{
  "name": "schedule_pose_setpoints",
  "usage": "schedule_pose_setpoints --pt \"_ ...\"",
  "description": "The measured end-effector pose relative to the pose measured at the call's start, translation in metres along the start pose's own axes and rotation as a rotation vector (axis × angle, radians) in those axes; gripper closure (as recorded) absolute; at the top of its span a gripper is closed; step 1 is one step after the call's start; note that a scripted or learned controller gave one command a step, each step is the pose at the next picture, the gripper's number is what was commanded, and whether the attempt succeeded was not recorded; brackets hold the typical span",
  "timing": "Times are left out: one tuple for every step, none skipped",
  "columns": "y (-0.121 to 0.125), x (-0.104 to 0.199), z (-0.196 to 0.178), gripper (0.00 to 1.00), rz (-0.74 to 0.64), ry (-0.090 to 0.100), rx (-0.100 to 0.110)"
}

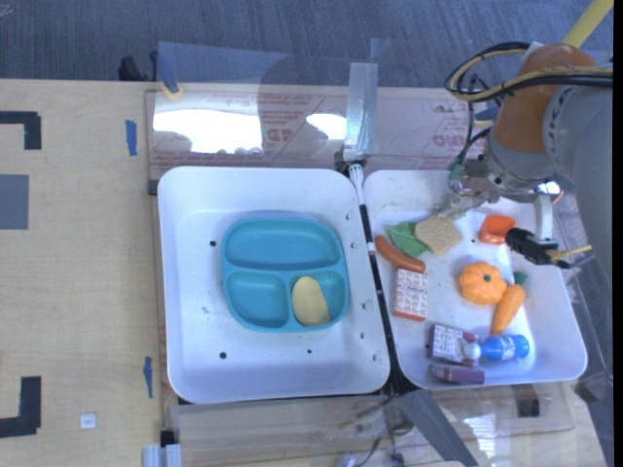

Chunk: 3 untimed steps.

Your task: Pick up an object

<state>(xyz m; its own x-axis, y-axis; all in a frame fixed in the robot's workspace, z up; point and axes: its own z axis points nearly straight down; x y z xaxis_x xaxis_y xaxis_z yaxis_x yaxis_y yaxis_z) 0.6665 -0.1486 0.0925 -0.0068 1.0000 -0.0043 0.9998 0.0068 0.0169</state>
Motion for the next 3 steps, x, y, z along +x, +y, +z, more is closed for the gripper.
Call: schedule_pose_setpoints --pt "0.000 -0.001 0.000 0.00 0.001 0.000 0.001" --pt "-0.042 0.046 -0.002 0.00 -0.169 -0.002 -0.002" --pt "-0.018 0.071 -0.094 0.00 -0.480 0.007 0.011"
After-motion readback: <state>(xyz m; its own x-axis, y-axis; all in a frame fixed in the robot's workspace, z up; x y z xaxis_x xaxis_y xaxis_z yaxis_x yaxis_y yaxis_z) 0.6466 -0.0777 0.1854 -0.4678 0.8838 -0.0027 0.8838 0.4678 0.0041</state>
